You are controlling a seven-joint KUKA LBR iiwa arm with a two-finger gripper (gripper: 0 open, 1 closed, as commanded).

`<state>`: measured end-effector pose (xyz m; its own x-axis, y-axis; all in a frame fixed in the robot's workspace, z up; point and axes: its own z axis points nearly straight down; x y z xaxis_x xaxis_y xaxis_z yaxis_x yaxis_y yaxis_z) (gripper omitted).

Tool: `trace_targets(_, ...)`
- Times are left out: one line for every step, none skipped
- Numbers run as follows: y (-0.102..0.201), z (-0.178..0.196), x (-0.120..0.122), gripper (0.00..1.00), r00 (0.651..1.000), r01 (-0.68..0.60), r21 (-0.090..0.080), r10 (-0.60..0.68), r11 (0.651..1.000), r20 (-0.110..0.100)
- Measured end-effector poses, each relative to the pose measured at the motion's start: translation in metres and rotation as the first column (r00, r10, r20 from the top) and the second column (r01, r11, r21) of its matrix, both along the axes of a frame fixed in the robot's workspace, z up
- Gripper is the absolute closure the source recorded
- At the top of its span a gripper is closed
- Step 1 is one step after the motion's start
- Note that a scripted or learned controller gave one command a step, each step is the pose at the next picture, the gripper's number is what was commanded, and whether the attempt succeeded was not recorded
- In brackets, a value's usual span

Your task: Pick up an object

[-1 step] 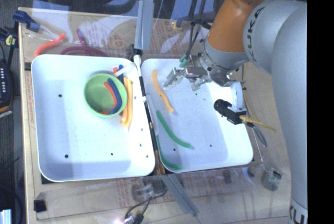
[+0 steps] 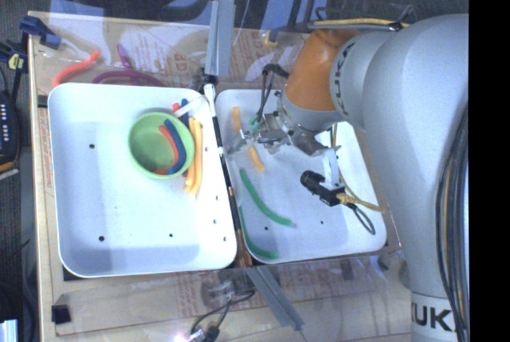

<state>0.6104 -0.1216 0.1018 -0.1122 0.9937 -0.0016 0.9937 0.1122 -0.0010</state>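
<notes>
The big grey arm (image 2: pixel 398 93) reaches over the right bin (image 2: pixel 362 241). Its gripper (image 2: pixel 267 133) hangs low near the top of that bin, close to the wall next to the left bin (image 2: pixel 80 253). It is too small and blurry to tell how the gripper is set. A little orange stick (image 2: pixel 256 158) lies in the right bin just under the gripper. A long green strip (image 2: pixel 263 203) lies further down in the same bin. A green bowl (image 2: pixel 151 145) sits in the left bin, with curved colored pieces inside it.
</notes>
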Motion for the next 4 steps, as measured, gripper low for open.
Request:
trace_targets(0.000,0.010,0.000,1.00,1.000,-0.007,-0.003,0.007,1.000,0.000)
trace_targets(0.000,0.010,0.000,0.00,1.000,-0.008,-0.004,0.008,1.000,0.000)
trace_targets(0.004,-0.009,0.012,0.00,1.000,-0.026,-0.001,0.026,1.000,0.003)
trace_targets(0.006,0.003,0.014,1.00,1.000,-0.030,-0.001,0.030,1.000,0.009)
